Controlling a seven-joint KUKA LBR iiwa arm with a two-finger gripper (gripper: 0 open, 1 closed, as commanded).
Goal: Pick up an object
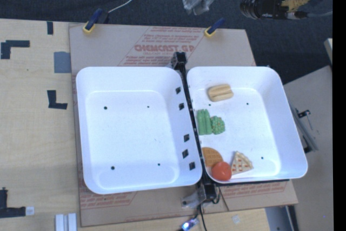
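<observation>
Several toy foods lie in the right bin (270,116). A tan bread roll (220,92) rests near the back. A green leafy piece (209,123) lies by the divider. At the front sit an orange round piece (211,156), a red tomato (221,171) and a waffle wedge (241,162). My gripper (199,1) hangs high over the dark floor beyond the bins' far edge, blurred, well apart from every object, and nothing shows in it.
The left bin (94,132) sits beside the right one, joined by a black clip strip (186,121). Both rest on a cardboard sheet (157,48) held by blue and yellow clamps (92,20). A black cable (127,0) runs at the back.
</observation>
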